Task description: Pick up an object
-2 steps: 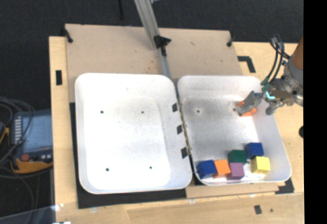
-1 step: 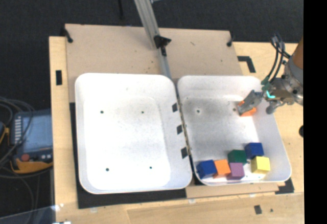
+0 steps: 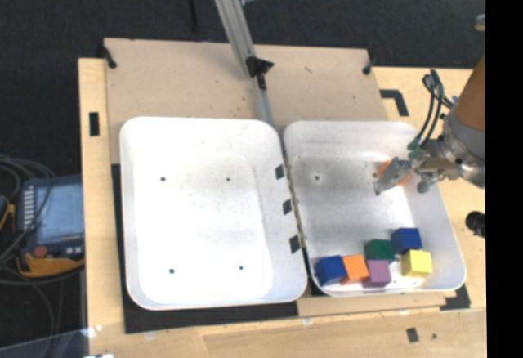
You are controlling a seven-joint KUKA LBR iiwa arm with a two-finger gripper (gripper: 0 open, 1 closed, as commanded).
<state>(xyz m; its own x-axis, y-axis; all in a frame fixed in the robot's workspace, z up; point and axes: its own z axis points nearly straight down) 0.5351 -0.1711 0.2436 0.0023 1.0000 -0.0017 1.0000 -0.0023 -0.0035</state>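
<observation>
Dark flooring surrounds the tan wooden bench (image 3: 343, 74). Inside the right shallow white plastic bin (image 3: 343, 185), the gripper (image 3: 391, 176) hovers at its far-right side; finger state cannot be determined. Coloured blocks cluster along the bin's near wall; target the yellow cube (image 3: 417, 262), approaching vertically.

blocks (image 3: 376, 262) — in right bin (image 3: 343, 144), near edge | left bin (image 3: 147, 152) beside
</observation>
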